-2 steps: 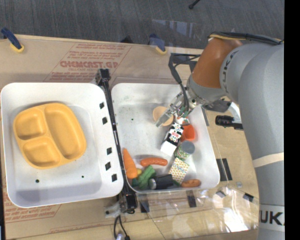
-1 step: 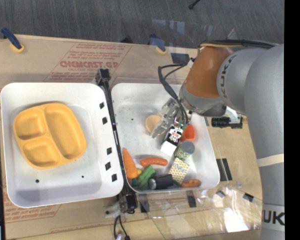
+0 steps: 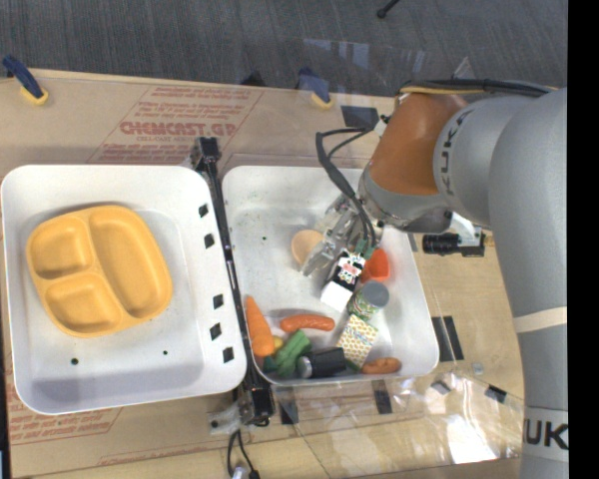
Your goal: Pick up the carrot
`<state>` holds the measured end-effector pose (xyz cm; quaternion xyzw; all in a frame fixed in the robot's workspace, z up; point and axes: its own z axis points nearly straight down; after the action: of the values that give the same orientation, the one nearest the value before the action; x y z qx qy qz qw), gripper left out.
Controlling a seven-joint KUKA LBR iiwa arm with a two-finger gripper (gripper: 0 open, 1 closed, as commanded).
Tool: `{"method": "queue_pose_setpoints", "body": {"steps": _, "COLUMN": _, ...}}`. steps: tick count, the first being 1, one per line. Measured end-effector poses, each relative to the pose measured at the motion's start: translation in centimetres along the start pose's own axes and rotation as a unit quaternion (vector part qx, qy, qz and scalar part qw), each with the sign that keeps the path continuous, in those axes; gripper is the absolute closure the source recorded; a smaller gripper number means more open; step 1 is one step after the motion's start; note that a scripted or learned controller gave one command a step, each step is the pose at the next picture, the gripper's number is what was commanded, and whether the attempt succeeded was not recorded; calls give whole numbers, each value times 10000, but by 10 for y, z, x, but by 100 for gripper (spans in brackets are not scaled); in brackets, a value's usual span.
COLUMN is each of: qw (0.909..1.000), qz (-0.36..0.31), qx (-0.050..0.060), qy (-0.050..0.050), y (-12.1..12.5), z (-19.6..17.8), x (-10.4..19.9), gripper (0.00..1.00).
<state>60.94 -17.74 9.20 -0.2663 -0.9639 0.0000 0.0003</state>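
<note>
Desk [image 3: 70, 118] covered in brown printed cardboard, two shallow white plastic bins side by side. Left bin [image 3: 40, 367]: glossy, rounded corners, holds a yellow-orange three-compartment tray [image 3: 98, 267], smooth moulded plastic. Right bin [image 3: 250, 198]: cluttered toward its near edge.

Carrot [image 3: 259, 327]: orange, tapered, matte, lies against the right bin's left wall near the front corner, pointed end away from the camera. Just right of it a green ridged vegetable-like piece [image 3: 290, 351], and a dark cylinder [image 3: 325, 363] lying flat. Orange-red sausage shape [image 3: 306, 322], smooth, sits behind those. A second small orange-brown piece [image 3: 382, 365] at the front right. Patterned can [image 3: 360, 329], grey lid, tilted. Small white carton with black patches [image 3: 343, 279]. Red rounded item [image 3: 378, 262] partly hidden. Tan round object [image 3: 304, 246] mid-bin.

Grey metal arm with orange band [image 3: 411, 153] reaches in from the right. Tool [image 3: 329, 252] hangs over the bin middle, next to the tan object and the carton, well apart from the carrot. Fingers blend into clutter; cannot tell how far apart they are or if anything is gripped.
</note>
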Motion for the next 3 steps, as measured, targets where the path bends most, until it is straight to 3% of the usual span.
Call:
{"method": "queue_pose_setpoints", "body": {"steps": 1, "qw": 9997, "qz": -227, "qx": -72, "qy": -80, "y": 104, "z": -110, "x": 46, "gripper": 0}}
{"method": "queue_pose_setpoints", "body": {"steps": 2, "qw": 9977, "qz": -676, "qx": 15, "qy": -24, "y": 17, "z": -125, "x": 50, "gripper": 0}}
{"method": "queue_pose_setpoints", "body": {"steps": 3, "qw": 9904, "qz": -1379, "qx": -3, "qy": -1, "y": 35, "z": 3, "x": 20, "gripper": 0}}
